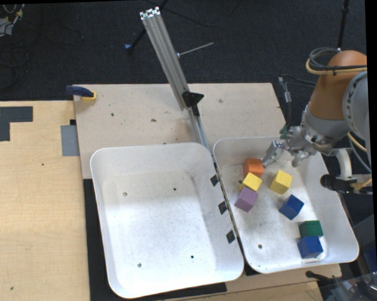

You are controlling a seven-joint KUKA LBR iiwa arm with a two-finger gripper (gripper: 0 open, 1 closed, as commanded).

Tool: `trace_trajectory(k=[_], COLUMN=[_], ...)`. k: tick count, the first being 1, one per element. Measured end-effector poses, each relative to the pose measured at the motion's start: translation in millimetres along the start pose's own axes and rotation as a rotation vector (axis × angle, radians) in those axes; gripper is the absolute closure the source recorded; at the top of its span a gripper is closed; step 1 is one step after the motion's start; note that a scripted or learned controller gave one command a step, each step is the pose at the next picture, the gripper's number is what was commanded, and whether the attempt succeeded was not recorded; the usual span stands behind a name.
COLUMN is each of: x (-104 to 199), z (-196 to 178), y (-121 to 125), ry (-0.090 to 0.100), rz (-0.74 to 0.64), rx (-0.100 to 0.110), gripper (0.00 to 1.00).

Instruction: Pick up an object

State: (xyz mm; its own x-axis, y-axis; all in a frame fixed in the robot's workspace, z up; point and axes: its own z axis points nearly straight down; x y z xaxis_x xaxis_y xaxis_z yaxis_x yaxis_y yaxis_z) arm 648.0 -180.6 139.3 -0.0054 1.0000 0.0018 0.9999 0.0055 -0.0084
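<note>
The right bin (342,246) holds several cubes. An orange cube (253,167) touches a yellow cube (252,182), and a purple cube (245,199) sits just below them. A second yellow cube (280,182) and a blue cube (291,206) lie near the bin's middle. At the front right corner a green cube (311,227) sits against another blue cube (310,246). My gripper (284,155) hangs over the back of the right bin, above and right of the orange cube. Its fingers are spread open, with nothing between them.
The left bin (115,181) sits beside the right one, with black clips (222,207) along the shared wall. A slanted aluminium bar (169,60) rises behind the bins. A blue-and-yellow clamp (81,92) lies at the bench's back left corner.
</note>
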Motion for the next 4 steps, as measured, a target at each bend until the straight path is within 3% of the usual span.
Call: trace_trajectory(k=[1,2,3,4], x=[-2.2,-1.4,-10.2,-10.9], z=[17.4,9.6,-40.2,-94.1], y=[7.5,7.5,7.0,7.7], ry=[-0.009,-0.007,-0.003,-0.003], rz=[-0.001,-0.003,0.000,0.000], rx=[-0.033,-0.033,-0.012,-0.014], gripper=[0.00,1.00,1.00,1.00])
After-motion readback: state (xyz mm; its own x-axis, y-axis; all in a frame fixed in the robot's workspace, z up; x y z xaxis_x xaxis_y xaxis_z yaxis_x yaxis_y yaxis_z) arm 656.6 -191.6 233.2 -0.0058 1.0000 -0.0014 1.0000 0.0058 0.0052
